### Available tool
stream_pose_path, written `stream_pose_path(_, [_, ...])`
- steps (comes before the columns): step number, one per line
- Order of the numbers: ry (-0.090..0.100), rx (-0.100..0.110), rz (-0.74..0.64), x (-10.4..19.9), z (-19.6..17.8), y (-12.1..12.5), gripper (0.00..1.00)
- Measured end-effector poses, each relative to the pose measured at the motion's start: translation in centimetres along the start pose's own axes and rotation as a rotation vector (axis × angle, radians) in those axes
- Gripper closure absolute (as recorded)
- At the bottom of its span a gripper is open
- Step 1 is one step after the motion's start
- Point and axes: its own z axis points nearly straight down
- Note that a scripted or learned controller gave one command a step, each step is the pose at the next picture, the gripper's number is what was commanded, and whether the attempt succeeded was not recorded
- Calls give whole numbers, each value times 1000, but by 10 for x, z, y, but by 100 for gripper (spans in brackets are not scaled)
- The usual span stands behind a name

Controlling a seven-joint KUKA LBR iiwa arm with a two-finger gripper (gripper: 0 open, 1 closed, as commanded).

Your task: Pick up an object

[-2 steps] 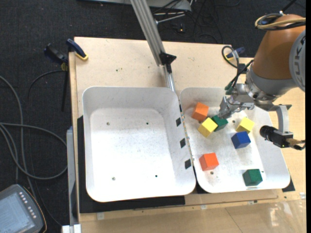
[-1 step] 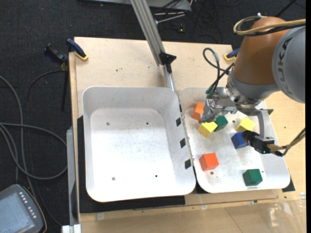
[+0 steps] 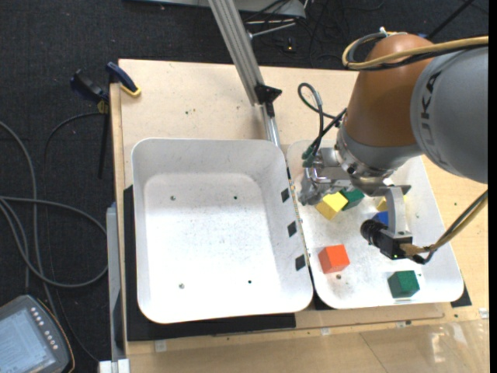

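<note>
The grey arm with its orange band reaches over the right bin (image 3: 443,286) from the right. My gripper (image 3: 324,191) hangs near that bin's upper left part, and the wrist hides much of it. A yellow block (image 3: 333,203) lies tilted right at the gripper's lower end; whether it sits between the fingers I cannot tell. A small green piece (image 3: 355,196) peeks out beside the yellow block. Lower in the bin lie a blue block (image 3: 378,221), an orange block (image 3: 335,258) and a dark green block (image 3: 403,284).
The left bin (image 3: 155,162) stands beside the right one, their rims touching. A slanted metal pole (image 3: 241,49) crosses the bench behind the bins. A black cable connector (image 3: 384,241) hangs from the wrist over the right bin. A clamp (image 3: 116,80) sits at the bench's far left corner.
</note>
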Motion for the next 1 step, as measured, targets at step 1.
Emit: stream_pose_path(1, [-1, 3, 1, 44, 19, -25, 100])
